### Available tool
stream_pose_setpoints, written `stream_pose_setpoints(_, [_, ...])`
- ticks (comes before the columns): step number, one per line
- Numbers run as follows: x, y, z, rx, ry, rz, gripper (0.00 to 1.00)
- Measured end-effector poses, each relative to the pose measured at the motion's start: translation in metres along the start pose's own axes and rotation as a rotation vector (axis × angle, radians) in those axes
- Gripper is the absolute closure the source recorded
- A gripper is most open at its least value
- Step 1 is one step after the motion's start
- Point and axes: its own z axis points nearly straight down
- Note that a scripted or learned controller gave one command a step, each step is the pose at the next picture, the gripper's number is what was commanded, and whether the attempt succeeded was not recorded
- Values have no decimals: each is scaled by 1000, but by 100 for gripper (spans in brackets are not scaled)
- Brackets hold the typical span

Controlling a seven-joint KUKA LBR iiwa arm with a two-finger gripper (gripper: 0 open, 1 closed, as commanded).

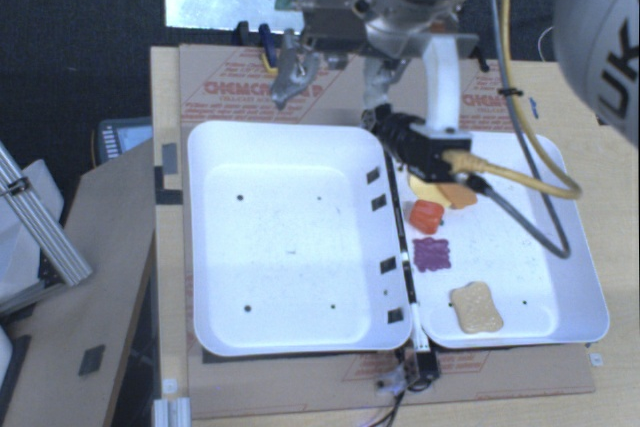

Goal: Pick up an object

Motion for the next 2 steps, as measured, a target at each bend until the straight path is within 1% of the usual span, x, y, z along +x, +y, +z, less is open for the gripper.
stream_pose_setpoints(2, [0,0,0,0,0,0,0])
